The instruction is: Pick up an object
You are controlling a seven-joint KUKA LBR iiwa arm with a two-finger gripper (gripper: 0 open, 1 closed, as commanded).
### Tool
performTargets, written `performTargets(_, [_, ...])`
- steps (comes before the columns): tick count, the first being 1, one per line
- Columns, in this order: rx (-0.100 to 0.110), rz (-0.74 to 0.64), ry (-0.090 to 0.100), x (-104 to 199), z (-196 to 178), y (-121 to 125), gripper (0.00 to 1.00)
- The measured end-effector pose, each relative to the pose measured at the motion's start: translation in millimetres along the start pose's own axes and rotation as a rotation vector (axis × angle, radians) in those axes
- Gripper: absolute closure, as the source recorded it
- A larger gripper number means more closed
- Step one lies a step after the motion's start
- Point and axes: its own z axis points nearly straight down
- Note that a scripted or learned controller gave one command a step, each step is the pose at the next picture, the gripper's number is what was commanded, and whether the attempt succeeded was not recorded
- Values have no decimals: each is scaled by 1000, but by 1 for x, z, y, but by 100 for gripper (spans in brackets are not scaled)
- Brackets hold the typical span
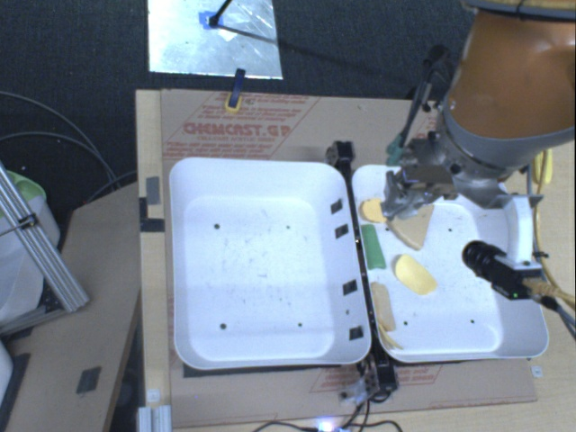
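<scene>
Gripper [402, 207], finger state impossible to tell, sits low in the right bin [450, 331] over a tan wedge [412, 230], likely light, stiff, best pinched across its flat faces.

floor: dark carpet [72, 34] | foil sheet [214, 23] top | bench: tan board [270, 120] | aluminium rail [40, 250] left

Fixed overhead camera looks slantwise down on both bins [261, 174].

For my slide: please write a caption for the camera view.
Gripper low in the right bin among yellow and green pieces.
</scene>
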Motion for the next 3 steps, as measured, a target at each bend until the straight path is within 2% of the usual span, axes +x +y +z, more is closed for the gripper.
performTargets(1, [-9,-5,4,103,-39,27,100])
performTargets(2, [-15,4,5,88,-135,0,100])
performTargets(3, [-5,-3,2,172,-128,1,100])
